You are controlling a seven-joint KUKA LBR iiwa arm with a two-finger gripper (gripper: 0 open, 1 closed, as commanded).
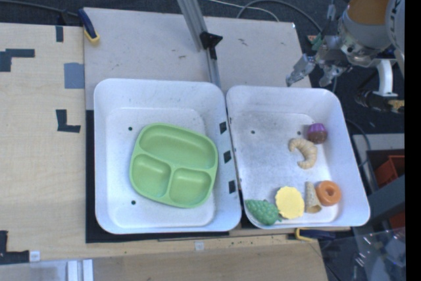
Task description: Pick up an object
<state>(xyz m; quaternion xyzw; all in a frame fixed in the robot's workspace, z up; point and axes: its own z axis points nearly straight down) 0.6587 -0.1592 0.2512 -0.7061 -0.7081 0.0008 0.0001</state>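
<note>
Bins: two shallow white bins sit side by side on the table [151, 43], touching along their inner walls, so anything lifted from one has the other close at hand.
Left bin [105, 161]: holds a green divided plate [174, 166] lying flat in its middle, its three hollows bare; it looks like a place to receive things rather than a thing to lift.
Right bin [263, 102]: carries the small toy foods, crowded toward its near and right sides, which leaves the far left stretch of its floor bare.
Purple piece [317, 133]: small and roundish, near the right wall, just above the croissant.
Croissant [304, 152]: pale, curved, lying flat, just beside the purple piece.
Doughnut [327, 193]: orange ring near the bin's near right corner, touching a tan stick-like piece [310, 197] to its left.
Yellow disc [289, 202]: flat, against the near wall, between the tan piece and the green broccoli [263, 212].
Broccoli: tucked into the near left corner, an awkward spot for a grasp, I judge.
Arm: grey with an orange band, hanging over the far right corner outside the right bin.
Jaws [308, 66]: spread apart with nothing between them, held above the table just beyond the bin's far rim.
Nearest target: the purple piece and croissant lie nearest, toward the near side of the jaws and well apart from them; the doughnut group lies farther.
Next move, as a judgement: the jaws need to travel in over the rim and come down on one piece standing free of the walls.
</note>
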